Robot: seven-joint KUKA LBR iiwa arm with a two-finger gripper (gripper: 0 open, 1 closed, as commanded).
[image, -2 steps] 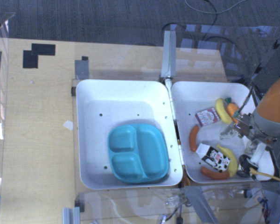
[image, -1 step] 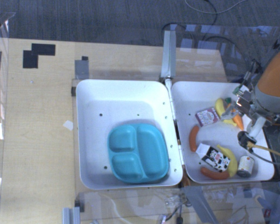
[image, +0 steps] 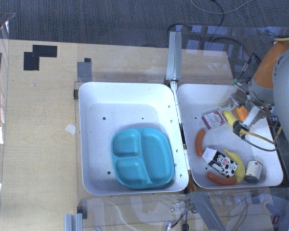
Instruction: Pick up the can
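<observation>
Readable text: none at this size.
Small carton (image: 213, 119): print too blurred to read.
Black-and-white carton (image: 222, 163): pattern visible, no letters legible.
Can (image: 253, 171): label unreadable.

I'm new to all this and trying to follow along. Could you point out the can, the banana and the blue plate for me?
can (image: 253, 171), camera view, on its pale side.
banana (image: 235, 163), camera view, mid-curve of the yellow peel.
blue plate (image: 156, 153), camera view, its largest compartment.

The wooden counter (image: 43, 129) carries two white bins side by side: the left bin (image: 94, 138) and the right bin (image: 192, 105).
</observation>
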